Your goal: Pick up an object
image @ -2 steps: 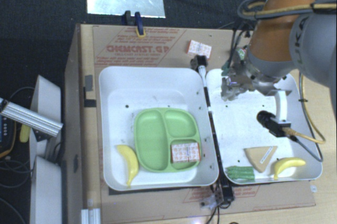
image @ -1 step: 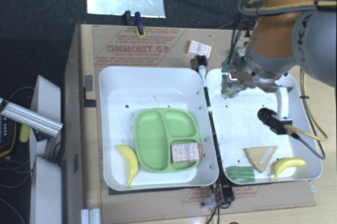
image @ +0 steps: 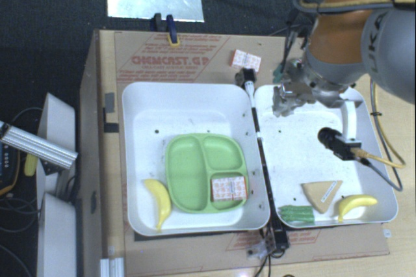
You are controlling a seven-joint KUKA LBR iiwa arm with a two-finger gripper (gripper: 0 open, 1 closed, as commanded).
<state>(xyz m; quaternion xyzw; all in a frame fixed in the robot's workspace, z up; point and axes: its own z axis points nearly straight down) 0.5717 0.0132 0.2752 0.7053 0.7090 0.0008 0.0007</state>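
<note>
My gripper (image: 285, 102) hangs over the far left part of the right bin (image: 305, 155), above bare white floor. A tan wedge-shaped piece (image: 321, 194) lies near that bin's front edge, with a small yellow banana (image: 354, 205) to its right and a green object (image: 296, 214) at the front rim to its left. In the left bin (image: 146, 113) sits a green divided plate (image: 203, 171) carrying a small pink-and-white packet (image: 229, 188). Another yellow banana (image: 159, 201) lies beside the plate's front left.
A second pink-and-white packet (image: 246, 60) rests on the brown board behind the bins. Blue and yellow clamps (image: 166, 25) stand at the board's far edge. The ridge between the two bins (image: 258, 139) runs just left of my gripper.
</note>
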